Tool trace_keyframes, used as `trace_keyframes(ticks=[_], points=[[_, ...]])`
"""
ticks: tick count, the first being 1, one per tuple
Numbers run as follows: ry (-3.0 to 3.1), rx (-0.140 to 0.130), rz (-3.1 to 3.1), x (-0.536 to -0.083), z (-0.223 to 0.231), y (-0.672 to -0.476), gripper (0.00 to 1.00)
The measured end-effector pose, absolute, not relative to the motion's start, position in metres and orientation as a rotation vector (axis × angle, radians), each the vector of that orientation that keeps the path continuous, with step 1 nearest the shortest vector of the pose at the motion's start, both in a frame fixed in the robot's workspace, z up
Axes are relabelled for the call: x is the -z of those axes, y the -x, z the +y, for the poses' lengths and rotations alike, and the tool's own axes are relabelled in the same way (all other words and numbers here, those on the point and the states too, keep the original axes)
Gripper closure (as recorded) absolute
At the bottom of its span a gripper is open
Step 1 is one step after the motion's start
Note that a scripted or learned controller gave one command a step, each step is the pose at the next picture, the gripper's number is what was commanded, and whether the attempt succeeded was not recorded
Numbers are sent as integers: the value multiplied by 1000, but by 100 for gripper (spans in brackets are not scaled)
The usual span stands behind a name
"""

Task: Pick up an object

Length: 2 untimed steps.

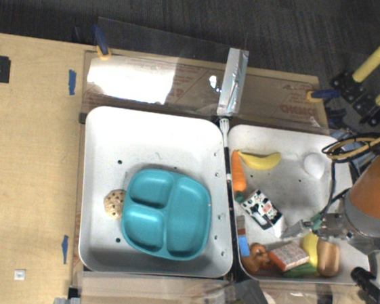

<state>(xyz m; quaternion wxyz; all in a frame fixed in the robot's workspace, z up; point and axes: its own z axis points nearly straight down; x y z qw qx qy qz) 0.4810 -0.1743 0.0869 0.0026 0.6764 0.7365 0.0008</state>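
Orange-banded, my arm [376,193] hangs over the right bin [293,143]'s right edge, with my gripper [314,227] low above the toy food clutter [294,255]. Nothing sits visibly between my fingers; whether they are spread or closed, I cannot tell.

A pale wooden bench top [16,182] filled the left side, marked with black tape corners [0,66] and short blue tape strips [71,81]. Beyond it lay dark grey carpet [193,5]. Clear plastic sheeting [151,75] behind the bins caught bright glare from overhead light.
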Motion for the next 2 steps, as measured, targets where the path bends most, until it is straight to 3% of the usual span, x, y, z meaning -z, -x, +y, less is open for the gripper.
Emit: trace_keyframes(ticks=[1, 2], points=[[-2120, -8, 2305, -98, -174, -483, 100], [-1996, -7, 2419, -291, -106, -482, 100]])
